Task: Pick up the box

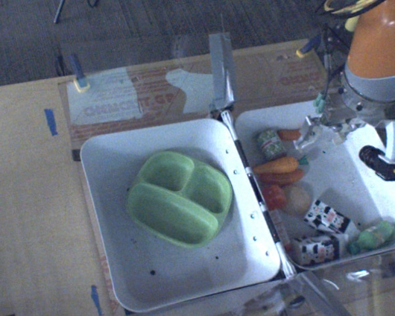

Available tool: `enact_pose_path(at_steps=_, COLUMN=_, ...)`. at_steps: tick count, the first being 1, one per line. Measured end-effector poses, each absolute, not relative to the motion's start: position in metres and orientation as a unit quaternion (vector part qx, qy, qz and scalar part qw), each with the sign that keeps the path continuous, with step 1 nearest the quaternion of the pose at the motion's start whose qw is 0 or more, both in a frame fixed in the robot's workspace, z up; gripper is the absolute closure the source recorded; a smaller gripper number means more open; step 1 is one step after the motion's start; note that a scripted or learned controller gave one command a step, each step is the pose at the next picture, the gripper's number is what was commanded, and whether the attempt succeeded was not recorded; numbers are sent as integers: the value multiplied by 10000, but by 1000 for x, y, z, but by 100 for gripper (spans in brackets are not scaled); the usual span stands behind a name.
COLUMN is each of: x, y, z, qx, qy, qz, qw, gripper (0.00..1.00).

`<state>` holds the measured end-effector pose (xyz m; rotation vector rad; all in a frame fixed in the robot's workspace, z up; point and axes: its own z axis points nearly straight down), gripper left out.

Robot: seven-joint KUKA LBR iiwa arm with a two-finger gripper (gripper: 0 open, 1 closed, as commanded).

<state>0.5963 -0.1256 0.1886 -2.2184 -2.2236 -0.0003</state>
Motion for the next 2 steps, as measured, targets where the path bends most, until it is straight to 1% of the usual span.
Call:
enact_pose_path(at_steps=1, x=656, y=-142, z=127, qx=-7155, qy=-6986, qz=-3, qw=-11, gripper=0)
enact_pose_path(at_steps=2, x=665, y=-159, z=85, qx=-7014, qy=-7128, qz=31, qw=34, gripper=0)
